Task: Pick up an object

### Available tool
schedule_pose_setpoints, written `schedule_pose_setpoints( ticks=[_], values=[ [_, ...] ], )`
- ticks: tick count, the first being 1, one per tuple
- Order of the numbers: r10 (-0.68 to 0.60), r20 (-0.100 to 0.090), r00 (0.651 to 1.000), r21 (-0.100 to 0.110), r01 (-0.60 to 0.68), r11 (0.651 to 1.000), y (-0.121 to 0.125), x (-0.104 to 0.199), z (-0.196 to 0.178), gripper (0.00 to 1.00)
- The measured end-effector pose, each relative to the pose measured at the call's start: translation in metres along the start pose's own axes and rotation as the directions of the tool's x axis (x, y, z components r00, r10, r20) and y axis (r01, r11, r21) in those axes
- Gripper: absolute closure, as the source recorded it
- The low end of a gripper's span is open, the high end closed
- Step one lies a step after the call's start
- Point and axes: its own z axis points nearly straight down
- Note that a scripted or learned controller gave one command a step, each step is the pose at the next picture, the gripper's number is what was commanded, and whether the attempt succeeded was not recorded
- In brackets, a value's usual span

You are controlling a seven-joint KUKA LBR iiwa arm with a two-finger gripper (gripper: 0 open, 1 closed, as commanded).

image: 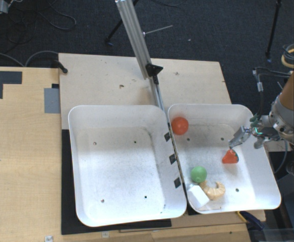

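Now the robot's metal two-finger gripper (236, 141) hovers over the right white plastic bin (268, 185).
Small red strawberry-shaped toy (230, 157) lies just below it, untouched; whether the jaws are parted, I cannot tell.

My arm enters from the right edge, its wrist low and angled toward the left. The gripper (236, 141) extends left from the wrist at a slight downward slant, its metal tip narrow and pale. I see nothing held at the tip, and the wrist housing shows dark with small green parts just behind it.
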Motion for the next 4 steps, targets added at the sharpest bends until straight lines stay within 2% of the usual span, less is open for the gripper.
schedule_pose_setpoints(
  ticks=[2, 3, 4],
  values=[
    [0.000, -0.002, 1.000, 0.006, 0.000, 1.000, -0.016, 0.015, 0.114, 0.00],
    [0.001, 0.001, 1.000, -0.001, -0.001, 1.000, -0.015, 0.015, 0.138, 0.00],
    [0.006, -0.001, 1.000, -0.001, -0.006, 1.000, -0.015, 0.014, 0.127, 1.00]
  ],
)
